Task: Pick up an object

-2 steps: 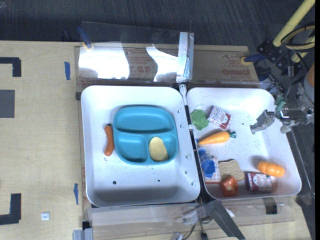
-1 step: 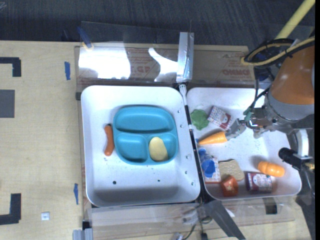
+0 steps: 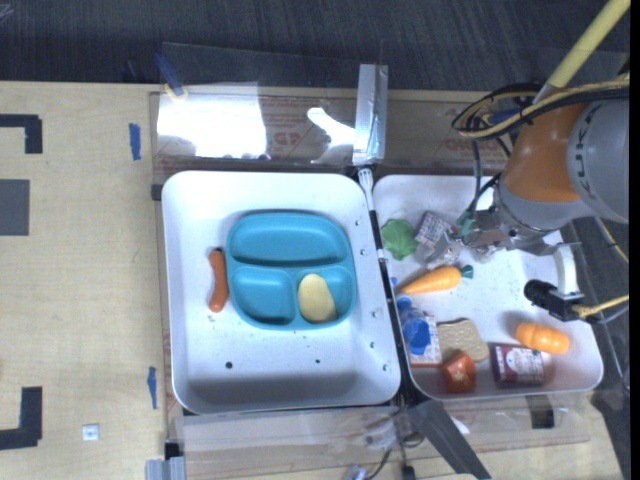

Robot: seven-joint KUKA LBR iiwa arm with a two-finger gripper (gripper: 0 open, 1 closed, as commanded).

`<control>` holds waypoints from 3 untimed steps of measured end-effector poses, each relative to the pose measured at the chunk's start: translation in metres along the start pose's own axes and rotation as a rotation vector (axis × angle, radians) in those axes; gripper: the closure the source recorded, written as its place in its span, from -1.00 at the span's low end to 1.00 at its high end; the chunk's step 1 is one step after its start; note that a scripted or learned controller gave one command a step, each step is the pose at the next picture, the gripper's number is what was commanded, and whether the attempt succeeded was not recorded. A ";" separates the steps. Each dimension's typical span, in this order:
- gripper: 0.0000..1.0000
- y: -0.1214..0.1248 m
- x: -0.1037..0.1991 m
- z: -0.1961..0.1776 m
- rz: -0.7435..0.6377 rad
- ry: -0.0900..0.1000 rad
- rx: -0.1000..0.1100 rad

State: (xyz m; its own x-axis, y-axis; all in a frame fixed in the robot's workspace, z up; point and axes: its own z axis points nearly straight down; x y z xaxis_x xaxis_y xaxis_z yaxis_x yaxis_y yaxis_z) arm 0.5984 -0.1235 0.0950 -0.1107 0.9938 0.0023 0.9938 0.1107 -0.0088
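Note:
My gripper (image 3: 468,238) hangs over the upper part of the right bin (image 3: 580,378), reaching in from the right. Just left of it lies a crumpled silver packet (image 3: 431,230), and a green toy (image 3: 398,238) sits beside that. An orange carrot (image 3: 432,281) lies directly below the gripper. Lower in the same bin are a blue packet (image 3: 416,335), a bread slice (image 3: 463,338), a red apple (image 3: 459,372), a dark red jar (image 3: 518,364) and a small orange toy (image 3: 543,339). Nothing shows between the gripper's tips.
The left bin (image 3: 190,368) holds a blue divided tray (image 3: 285,243) with a yellow oval piece (image 3: 316,297) in its lower right compartment. An orange sausage-shaped toy (image 3: 217,280) lies left of the tray. A metal divider (image 3: 369,118) stands behind the bins.

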 end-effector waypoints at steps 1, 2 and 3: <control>-1.00 -0.003 0.022 0.008 -0.111 -0.007 -0.014; 1.00 -0.001 0.021 -0.001 -0.109 -0.007 -0.018; 1.00 -0.010 -0.015 -0.059 -0.162 -0.005 -0.011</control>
State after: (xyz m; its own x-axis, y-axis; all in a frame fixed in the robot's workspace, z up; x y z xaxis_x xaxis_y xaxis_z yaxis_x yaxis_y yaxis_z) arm 0.5903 -0.1399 0.1541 -0.2698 0.9629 -0.0023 0.9629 0.2698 0.0019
